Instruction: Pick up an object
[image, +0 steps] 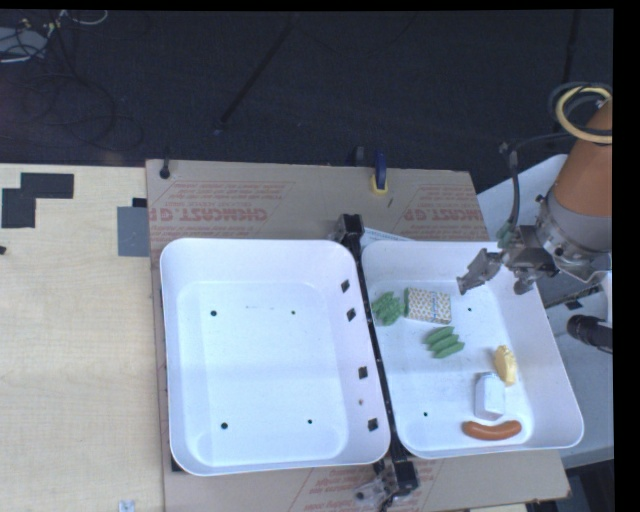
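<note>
A: Camera view, entry one. We log the tabletop (80, 330) first, then the two bins side by side on a cardboard sheet (270, 205). We judge the sheet is there to keep the bins from sliding.

B: Left bin (190, 270): we see bare white floor with a few dark dots. Right bin (560, 400) carries everything we could pick.

A: We note the arm (585, 180) reaching in from the right, with the tool (497, 272) hanging over the right bin's upper right part. Its two fingers are spread apart, and we see nothing between them. We read that as a ready pose above the load, not a grasp.

B: Contents, larger to smaller: a white block (488, 396) near the front, a sausage (492, 430) just beside it, a patterned pad (428, 305), a green leafy piece (387, 307), green pods (443, 343), a small yellow piece (505, 365).

A: We judge the pad and pods nearest the tool, so likeliest candidates.
</note>
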